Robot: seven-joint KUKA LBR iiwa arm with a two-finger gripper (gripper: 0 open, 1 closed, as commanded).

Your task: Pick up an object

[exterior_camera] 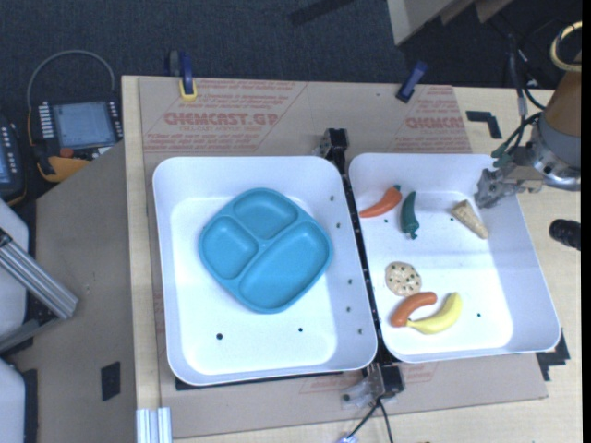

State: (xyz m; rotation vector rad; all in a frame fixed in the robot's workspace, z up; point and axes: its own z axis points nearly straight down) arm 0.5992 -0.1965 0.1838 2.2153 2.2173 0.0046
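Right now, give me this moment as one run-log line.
tool: above right bin's far right edge, by wedge | held: nothing seen | left bin: blue divided plate

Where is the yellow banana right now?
The banana lies in the right bin, near its front edge, touching the sausage on its left, just below the cookie.

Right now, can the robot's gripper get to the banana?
Probably yes. The gripper hangs over the right bin's far edge, and the banana lies uncovered near the front. Nothing stands between them. The sausage touches the banana, so it might get nudged.
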